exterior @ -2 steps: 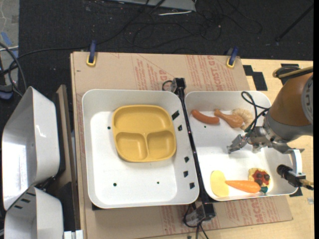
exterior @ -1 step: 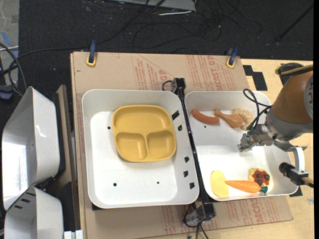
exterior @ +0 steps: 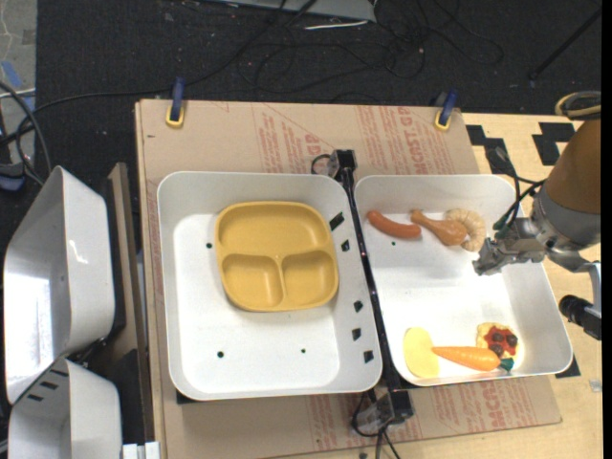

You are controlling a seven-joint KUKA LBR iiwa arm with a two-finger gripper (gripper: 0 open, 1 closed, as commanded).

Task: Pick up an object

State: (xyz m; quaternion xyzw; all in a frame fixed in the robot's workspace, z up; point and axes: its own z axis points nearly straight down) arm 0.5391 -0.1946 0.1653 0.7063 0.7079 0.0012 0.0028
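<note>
— Where's the arm?
— Reaching in at right, its claw [exterior: 486, 260] low over the right bin [exterior: 459, 304], just beside the chicken drumstick [exterior: 449, 225].
— Holding anything?
— Cannot tell; the view is too small.

The scene was evenly and fairly brightly lit from above, and the two white bins [exterior: 191, 285] came out close to overexposed, their floors pale and almost featureless. Shadows were soft and short: a faint one lay under the yellow tray [exterior: 277, 254] on its near side, and another under the arm [exterior: 574, 189] at the right. The dark floor at the far side stayed dim and grainy. Focus was moderate throughout, and fine detail on the small items in the right bin was smeared.
</note>
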